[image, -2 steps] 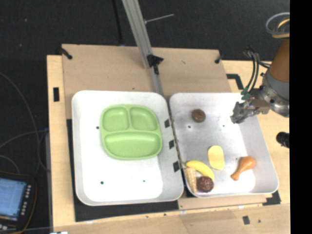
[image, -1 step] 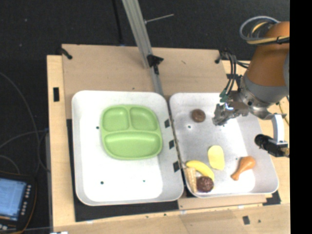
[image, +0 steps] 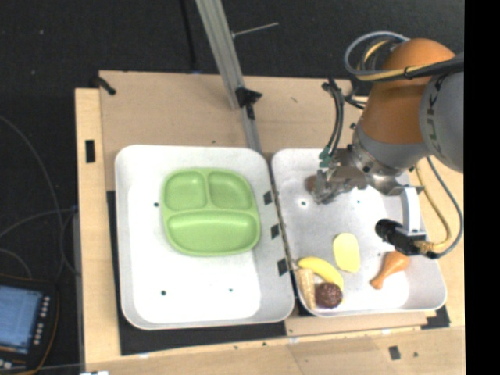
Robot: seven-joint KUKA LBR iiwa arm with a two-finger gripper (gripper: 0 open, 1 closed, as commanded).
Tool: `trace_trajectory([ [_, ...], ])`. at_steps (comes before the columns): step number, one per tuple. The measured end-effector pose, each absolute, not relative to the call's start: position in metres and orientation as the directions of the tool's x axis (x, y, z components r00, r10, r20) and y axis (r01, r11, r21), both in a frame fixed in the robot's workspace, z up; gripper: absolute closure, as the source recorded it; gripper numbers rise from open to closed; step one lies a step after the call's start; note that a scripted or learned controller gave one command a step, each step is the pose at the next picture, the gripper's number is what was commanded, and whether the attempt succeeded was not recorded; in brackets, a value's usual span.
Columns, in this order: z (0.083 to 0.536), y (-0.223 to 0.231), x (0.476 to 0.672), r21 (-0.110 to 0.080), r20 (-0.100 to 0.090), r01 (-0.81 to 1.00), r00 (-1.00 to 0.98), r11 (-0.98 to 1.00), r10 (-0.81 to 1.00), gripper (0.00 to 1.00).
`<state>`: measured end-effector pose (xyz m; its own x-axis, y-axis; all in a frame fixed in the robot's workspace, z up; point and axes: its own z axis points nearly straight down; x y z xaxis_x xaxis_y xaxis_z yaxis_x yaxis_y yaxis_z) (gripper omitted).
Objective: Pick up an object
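Note:
My gripper (image: 322, 187) hangs over the upper left part of the right bin (image: 312, 225), with white bin floor under it. Toy foods lie nearer the front of that bin: a pale yellow oval piece (image: 347, 252), a yellow banana (image: 320, 270), a dark red-brown round piece (image: 329, 294) in the front left corner, and an orange-brown drumstick (image: 389, 269) to the right. The gripper stands well above and left of the oval piece. Nothing shows between its fingers.
The left bin (image: 141, 287) holds a green divided plate (image: 211, 212). A grey metal post (image: 226, 61) slants up from between the bins. A black fitting with cables (image: 394, 234) sits over the right bin's right side, beneath the orange arm (image: 402, 100).

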<state>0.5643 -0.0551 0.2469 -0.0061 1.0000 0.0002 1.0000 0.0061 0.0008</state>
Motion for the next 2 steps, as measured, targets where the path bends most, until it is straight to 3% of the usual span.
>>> trace_trajectory([
  [2, 0.235, 0.051, 0.546, 0.000, 0.001, 1.000, -0.007, 0.007, 1.000, 1.00],
])
